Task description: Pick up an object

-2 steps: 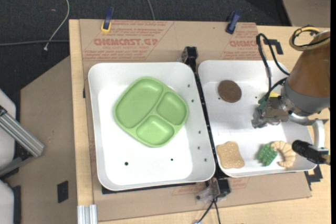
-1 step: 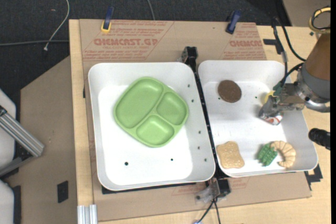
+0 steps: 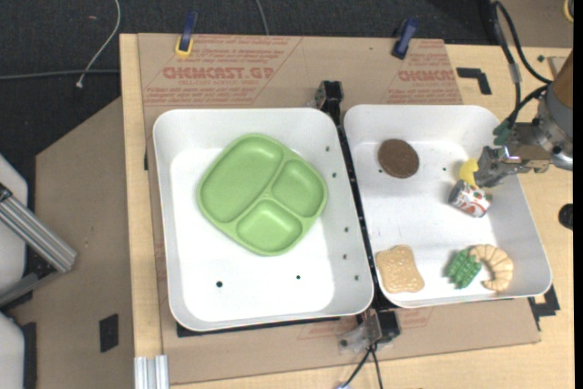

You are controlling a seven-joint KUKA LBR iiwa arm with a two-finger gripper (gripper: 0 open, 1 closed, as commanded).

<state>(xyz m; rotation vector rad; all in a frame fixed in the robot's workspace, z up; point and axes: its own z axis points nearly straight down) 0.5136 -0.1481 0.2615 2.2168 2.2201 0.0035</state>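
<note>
Gripper (image 3: 499, 161) sits at your right bin's (image 3: 428, 118) far edge, the can (image 3: 471, 199) just below-left of it, yellow piece (image 3: 468, 171) between; whether the jaws are open you cannot tell.

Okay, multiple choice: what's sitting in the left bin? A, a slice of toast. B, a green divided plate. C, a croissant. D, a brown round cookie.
B: the green divided plate lies alone in the left bin, while the other three items lie in the right bin.

Glossy green plastic plate (image 3: 263, 193), matt white bins (image 3: 182, 287)
</note>
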